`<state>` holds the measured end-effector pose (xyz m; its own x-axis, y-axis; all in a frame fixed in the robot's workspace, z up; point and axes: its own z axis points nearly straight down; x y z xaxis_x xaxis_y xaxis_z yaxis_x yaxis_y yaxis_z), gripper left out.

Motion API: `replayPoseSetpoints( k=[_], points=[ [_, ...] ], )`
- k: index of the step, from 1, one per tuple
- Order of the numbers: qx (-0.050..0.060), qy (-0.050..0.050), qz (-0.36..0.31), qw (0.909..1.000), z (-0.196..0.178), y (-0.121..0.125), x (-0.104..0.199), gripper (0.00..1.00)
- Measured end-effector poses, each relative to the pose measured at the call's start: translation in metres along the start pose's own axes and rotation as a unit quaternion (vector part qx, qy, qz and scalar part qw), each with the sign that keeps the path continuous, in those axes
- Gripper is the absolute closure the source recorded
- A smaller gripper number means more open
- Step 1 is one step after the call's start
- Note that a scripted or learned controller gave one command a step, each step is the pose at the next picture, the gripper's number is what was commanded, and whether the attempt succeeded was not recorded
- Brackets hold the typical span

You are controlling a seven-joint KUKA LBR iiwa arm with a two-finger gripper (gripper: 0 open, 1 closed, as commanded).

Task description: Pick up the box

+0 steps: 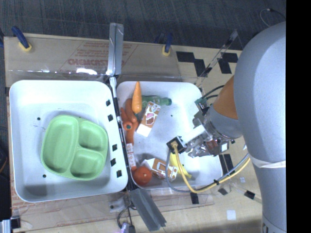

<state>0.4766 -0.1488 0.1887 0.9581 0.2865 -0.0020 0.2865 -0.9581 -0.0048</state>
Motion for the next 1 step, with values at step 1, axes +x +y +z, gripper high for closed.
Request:
replayPoseSetpoints(
  k=[1],
  points=[
    [0.002, -0.001, -0.130, 0.9915, 0.0109, 0.0557, -0.0178, 1.00]
  ],
)
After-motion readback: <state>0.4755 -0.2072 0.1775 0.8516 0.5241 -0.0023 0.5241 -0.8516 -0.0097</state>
